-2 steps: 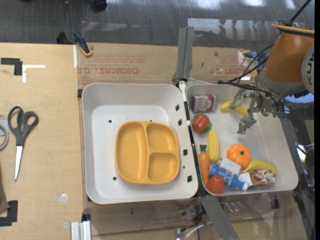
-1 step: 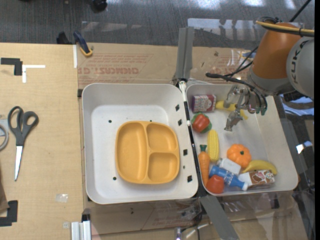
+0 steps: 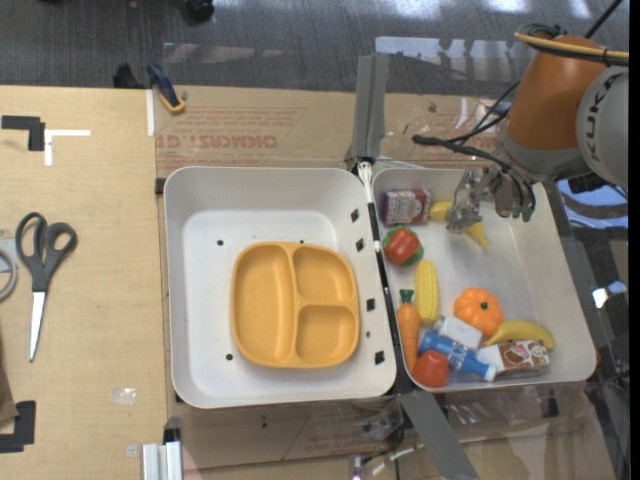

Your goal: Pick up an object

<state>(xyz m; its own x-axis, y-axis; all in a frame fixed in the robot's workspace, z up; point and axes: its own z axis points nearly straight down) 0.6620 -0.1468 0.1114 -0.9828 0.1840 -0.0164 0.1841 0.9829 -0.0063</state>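
Observation:
My gripper (image 3: 466,211) hangs low over the far part of the right bin (image 3: 560,268), below the arm's orange band. A small yellow piece (image 3: 478,234) pokes out just under it, and another bit of yellow (image 3: 440,209) shows at its left. A purple packet (image 3: 403,206) and a red-and-green fruit (image 3: 402,246) lie to its left. Nearer the front lie a corn cob (image 3: 427,288), a carrot (image 3: 408,330), an orange pumpkin (image 3: 478,309), a banana (image 3: 522,332) and a blue bottle (image 3: 456,354).
The left bin (image 3: 200,218) holds a yellow divided plate (image 3: 296,303). Scissors (image 3: 40,258) lie on the wooden bench at far left. A red item (image 3: 430,369) and a small printed box (image 3: 520,356) crowd the right bin's front edge.

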